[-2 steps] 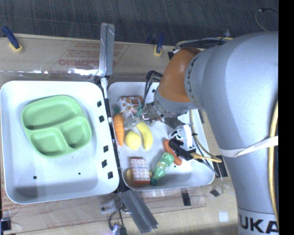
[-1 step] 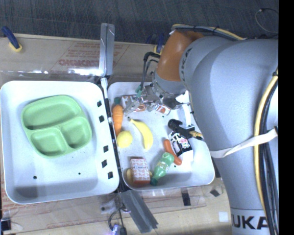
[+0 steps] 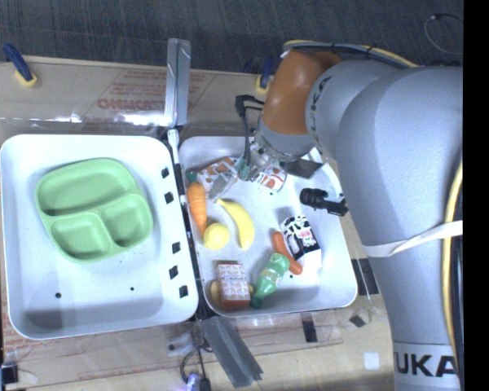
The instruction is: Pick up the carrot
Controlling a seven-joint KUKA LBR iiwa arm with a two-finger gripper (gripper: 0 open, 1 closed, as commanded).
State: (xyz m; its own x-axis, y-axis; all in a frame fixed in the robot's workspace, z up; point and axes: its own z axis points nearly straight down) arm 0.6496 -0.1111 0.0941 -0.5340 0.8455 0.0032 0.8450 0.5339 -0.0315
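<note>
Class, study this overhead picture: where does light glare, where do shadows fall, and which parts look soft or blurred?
Camera view: lighting is even and bright; the left bin washes out near white, with grey shade along its lower edge. The green tray is evenly lit. The arm shows a soft sheen. The carrot and banana read clearly; the claw and the wrappers beside it look slightly soft.

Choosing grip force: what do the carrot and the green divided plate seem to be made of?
The carrot looks like moulded plastic toy food: uniform orange, smooth, slightly glossy. The green divided plate looks like matte hard plastic: even pale green, rounded moulded compartments. Both guesses from appearance.
</note>
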